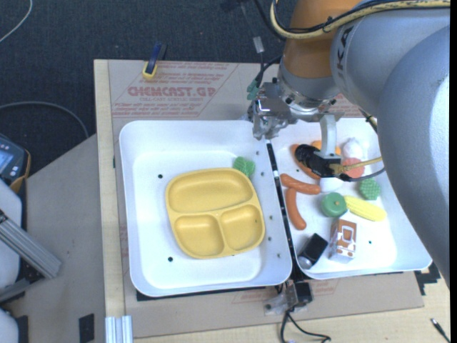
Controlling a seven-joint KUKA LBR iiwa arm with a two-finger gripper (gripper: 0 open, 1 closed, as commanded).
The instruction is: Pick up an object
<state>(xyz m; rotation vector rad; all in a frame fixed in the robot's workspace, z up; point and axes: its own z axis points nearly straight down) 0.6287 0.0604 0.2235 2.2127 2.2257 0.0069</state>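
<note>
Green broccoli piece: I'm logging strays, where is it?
The green broccoli piece lies in the left bin, touching the yellow divided plate at its upper right corner, beside the divider between bins.

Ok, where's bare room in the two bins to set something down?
Left bin: bare floor left of and in front of the yellow divided plate. Right bin: crowded with sausages, corn and a carton; a bare strip lies along its front right rim.

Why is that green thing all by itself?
The small green piece sits in the left bin, touching the yellow tray's rim, while the other toy foods crowd the right bin. It looks stray.
</note>
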